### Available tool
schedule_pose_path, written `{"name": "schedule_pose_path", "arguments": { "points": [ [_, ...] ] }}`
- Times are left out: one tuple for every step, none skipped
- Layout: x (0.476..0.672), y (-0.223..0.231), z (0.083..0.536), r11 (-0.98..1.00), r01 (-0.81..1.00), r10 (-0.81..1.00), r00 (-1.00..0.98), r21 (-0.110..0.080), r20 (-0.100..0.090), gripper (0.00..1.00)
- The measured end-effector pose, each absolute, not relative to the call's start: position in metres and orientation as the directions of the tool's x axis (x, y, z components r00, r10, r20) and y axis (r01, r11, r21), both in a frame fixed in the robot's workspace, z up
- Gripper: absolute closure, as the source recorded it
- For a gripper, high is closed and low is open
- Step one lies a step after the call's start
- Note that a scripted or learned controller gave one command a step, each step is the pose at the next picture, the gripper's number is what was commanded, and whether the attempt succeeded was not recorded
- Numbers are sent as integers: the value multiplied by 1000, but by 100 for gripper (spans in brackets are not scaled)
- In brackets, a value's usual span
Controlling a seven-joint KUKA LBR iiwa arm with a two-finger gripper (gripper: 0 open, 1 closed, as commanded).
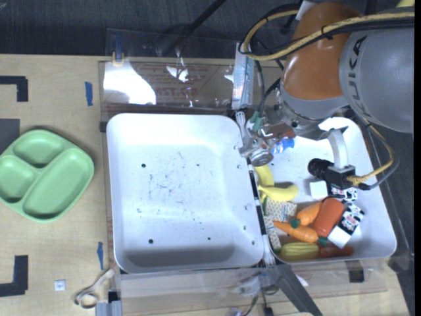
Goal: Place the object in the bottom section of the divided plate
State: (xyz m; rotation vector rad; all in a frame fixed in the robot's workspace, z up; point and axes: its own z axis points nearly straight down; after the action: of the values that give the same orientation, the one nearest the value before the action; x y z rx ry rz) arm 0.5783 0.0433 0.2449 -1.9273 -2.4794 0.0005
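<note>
The left bin [177,189] lies bare and open; toys [309,222] crowd the right bin [378,236].

Illumination bright and even from overhead. Strong glare on the clear panel [172,81] behind the left bin [177,189]; the bin's white floor is near overexposed. Soft shadow under the arm [355,58] falls across the right bin [381,236]. Top background dark. Focus slightly soft throughout.

One camera looks down aslant over both bins [125,143]
</note>
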Motion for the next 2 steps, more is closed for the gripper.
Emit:
{"name": "schedule_pose_path", "arguments": {
  "points": [
    [588,1,235,219,976,976,-219,-1,0,100],
    [526,64,184,-163,987,987,163,-6,0,100]
  ]
}}
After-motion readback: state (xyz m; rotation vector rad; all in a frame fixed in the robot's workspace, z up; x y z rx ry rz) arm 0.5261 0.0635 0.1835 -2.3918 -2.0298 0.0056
